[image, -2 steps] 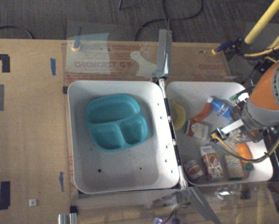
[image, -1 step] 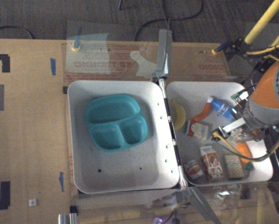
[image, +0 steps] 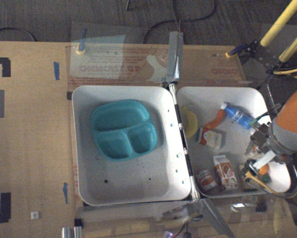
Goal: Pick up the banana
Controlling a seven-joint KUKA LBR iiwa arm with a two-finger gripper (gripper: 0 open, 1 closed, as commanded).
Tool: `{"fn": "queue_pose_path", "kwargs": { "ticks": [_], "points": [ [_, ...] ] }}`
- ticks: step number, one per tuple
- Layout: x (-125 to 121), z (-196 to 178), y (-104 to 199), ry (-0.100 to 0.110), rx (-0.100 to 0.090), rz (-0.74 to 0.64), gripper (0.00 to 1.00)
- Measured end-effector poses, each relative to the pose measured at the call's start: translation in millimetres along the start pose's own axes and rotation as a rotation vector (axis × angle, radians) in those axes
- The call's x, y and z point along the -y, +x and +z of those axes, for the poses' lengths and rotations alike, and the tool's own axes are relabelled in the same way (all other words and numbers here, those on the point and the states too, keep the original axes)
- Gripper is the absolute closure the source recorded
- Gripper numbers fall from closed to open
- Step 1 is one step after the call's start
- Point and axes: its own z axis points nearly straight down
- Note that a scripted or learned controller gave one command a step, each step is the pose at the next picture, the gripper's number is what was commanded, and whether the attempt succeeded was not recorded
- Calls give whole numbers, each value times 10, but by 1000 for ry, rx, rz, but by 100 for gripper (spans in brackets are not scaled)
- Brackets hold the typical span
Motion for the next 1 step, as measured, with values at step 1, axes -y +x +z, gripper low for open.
{"fn": "queue_pose_path", "kwargs": {
  "ticks": [1],
  "points": [
    [-3,-92,-4,1,-1,4,100]
  ]
}}
